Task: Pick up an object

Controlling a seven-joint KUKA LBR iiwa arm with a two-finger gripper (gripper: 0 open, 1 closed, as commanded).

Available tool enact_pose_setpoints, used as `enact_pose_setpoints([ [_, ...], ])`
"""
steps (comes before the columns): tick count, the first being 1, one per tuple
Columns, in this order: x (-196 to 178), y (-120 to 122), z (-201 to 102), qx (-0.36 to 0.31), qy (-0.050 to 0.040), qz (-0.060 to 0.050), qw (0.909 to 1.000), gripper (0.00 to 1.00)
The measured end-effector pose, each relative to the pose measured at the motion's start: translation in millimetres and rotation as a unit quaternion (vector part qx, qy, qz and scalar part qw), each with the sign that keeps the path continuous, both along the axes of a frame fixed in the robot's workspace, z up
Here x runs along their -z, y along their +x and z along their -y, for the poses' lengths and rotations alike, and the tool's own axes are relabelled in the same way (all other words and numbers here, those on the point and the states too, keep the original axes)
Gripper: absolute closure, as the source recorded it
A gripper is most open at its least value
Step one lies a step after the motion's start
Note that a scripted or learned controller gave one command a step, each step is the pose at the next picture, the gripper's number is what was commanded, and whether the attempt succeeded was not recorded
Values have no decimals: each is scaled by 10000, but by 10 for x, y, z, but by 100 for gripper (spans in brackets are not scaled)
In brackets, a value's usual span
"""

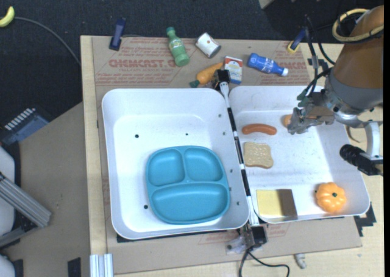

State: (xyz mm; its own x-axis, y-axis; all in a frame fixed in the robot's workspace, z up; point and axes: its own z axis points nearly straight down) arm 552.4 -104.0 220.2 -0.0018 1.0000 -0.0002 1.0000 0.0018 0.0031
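Sausage [259, 129] lies in the right bin [359, 192], upper left part, with a bread slice [258, 155] just below it. Gripper [295, 125] hangs just right of the sausage, apparently not touching; whether its fingers are open or closed, I cannot tell. Orange pumpkin [330, 197] sits near the bin's lower right corner.

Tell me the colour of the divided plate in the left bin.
The three-compartment plastic plate is light blue, plain and unpatterned, seen best in the camera view.
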Motion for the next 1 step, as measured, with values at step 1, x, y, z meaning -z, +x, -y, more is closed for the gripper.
enact_pose_setpoints([
  [1,905,-77,106,13,4,-36,10000,100],
])
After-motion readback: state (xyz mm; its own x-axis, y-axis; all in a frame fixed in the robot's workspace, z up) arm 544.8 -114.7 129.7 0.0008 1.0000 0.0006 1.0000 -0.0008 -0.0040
